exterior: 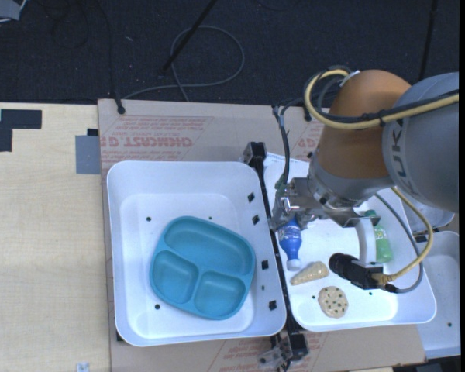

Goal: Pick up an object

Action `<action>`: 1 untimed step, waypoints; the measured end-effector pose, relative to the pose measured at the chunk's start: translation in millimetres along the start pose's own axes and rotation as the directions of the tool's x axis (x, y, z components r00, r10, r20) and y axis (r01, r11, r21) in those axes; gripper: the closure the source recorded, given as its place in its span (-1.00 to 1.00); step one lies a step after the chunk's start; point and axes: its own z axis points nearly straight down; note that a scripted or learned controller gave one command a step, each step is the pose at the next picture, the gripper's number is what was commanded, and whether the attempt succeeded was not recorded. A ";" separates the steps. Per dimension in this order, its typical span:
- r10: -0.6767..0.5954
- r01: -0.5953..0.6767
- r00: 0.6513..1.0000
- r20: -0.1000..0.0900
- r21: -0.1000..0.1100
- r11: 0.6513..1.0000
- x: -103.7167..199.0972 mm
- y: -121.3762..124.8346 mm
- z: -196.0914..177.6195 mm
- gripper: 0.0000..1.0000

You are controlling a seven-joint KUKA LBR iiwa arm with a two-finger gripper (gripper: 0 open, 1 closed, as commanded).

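Note:
My gripper [287, 215] hangs low over the left side of the right bin [418, 304], close to the wall between the bins. Directly beneath it is a small blue bottle [291, 244] with a white cap, its cap pointing toward the front; its upper end meets the gripper, and contact is unclear. A tan cone-shaped piece [309, 273] lies just in front of the bottle. Near the bin's front is a round chocolate-chip cookie [332, 301]. A green item [383, 246] sits farther right, partly hidden by the arm.
The left bin [132, 208] holds a blue divided plate [202, 266]. The big grey and orange arm [372, 142] covers the back of the right bin. Black clips run along the divider [265, 231] between the bins.

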 end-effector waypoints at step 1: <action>0.000 0.000 1.000 0.001 -0.001 1.000 49.4 2.1 -4.3 1.00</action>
